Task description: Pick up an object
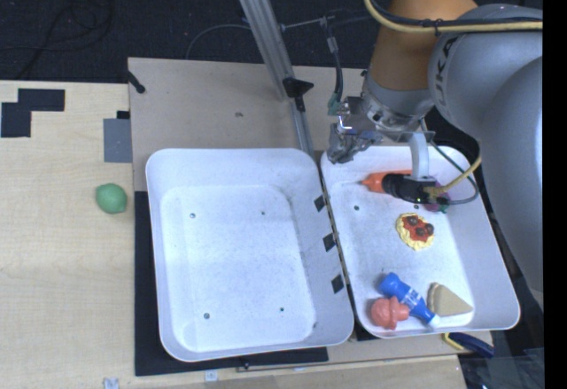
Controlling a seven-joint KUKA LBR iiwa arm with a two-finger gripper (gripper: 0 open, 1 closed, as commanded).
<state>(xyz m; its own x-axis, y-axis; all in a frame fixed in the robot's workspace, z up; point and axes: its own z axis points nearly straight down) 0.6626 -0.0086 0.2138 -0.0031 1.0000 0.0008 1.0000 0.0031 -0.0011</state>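
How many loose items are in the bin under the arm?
5: an orange piece at the far end, a yellow-and-red disc in the middle, a blue piece, pink lump and tan wedge at the near end. The arm may hide more.

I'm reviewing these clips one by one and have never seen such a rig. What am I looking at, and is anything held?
One camera above the bench looks down at a slant. At right is a grey and orange robot arm; its gripper hangs over the right bin, at its far corner. That bin holds an orange toy, a yellow disc, a blue piece, a pink lump and a tan wedge. A green ball lies on the bench, left of the left bin. Nothing looks held.
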